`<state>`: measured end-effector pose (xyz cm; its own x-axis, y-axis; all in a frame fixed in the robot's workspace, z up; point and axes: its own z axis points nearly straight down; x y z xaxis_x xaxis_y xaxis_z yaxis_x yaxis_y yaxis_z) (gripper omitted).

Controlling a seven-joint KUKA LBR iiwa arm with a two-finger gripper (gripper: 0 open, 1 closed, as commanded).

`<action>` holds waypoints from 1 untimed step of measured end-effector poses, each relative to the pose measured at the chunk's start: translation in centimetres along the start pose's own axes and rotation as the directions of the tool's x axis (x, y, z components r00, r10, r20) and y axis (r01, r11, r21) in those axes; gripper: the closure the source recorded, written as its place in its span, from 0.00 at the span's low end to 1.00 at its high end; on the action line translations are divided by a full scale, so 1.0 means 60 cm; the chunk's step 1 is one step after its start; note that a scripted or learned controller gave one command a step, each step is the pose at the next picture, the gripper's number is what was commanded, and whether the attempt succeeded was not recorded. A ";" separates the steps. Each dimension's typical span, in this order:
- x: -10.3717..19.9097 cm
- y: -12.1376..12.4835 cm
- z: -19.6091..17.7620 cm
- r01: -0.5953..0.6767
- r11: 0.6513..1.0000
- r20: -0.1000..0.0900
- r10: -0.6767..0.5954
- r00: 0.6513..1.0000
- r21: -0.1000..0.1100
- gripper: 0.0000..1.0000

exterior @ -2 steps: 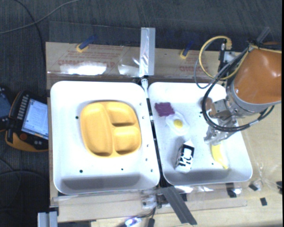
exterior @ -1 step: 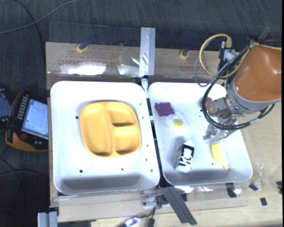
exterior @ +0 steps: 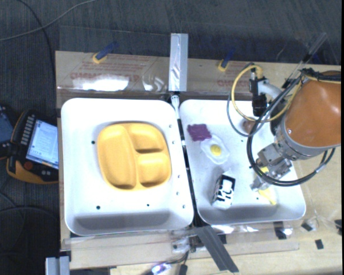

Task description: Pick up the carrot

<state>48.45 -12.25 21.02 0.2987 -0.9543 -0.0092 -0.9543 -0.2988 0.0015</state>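
Carrot is not something I can make out with certainty; a small yellow piece (exterior: 268,196) lies just beside my tool (exterior: 262,180) in the right bin (exterior: 292,209), so I judge the pick not yet done. Whether my tool is open or closed, I cannot tell. The right bin also holds a purple item (exterior: 199,132), a fried-egg toy (exterior: 214,150) and a black-and-white pack (exterior: 224,190). The left bin (exterior: 80,171) holds a yellow divided tray (exterior: 132,154).
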 end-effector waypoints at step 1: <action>0.126 -0.158 0.099 0.333 0.943 0.001 -0.333 0.943 0.004 1.00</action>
<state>59.74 -16.55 15.00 0.5991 -0.8006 -0.0098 -0.8007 -0.5991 -0.0053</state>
